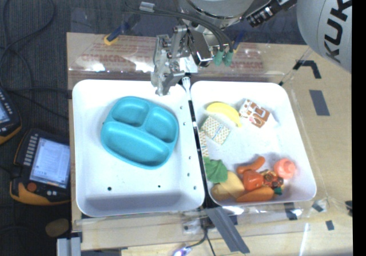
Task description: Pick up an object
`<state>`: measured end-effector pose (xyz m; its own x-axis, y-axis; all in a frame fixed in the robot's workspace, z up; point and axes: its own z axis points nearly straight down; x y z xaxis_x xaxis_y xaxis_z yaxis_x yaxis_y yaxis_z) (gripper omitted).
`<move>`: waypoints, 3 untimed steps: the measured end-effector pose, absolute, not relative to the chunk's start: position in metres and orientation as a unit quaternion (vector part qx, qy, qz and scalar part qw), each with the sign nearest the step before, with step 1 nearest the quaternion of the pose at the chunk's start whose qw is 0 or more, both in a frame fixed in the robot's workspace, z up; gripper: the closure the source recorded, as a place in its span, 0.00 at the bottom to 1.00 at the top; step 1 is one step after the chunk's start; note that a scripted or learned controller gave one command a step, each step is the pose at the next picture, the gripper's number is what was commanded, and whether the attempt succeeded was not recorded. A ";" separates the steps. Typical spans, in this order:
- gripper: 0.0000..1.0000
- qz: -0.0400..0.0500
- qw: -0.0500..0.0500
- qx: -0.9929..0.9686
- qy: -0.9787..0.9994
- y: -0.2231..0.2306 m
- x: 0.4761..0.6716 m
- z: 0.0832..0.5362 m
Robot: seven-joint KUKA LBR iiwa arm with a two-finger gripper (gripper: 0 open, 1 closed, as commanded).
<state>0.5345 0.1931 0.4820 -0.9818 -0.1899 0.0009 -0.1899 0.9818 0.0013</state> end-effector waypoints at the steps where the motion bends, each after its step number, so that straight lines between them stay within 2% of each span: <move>1: 1.00 0.000 0.001 0.005 -1.000 0.141 0.532 0.483; 2: 1.00 0.000 0.001 -0.023 -1.000 0.229 0.516 0.482; 3: 1.00 0.000 0.000 -0.008 -1.000 0.180 0.625 0.481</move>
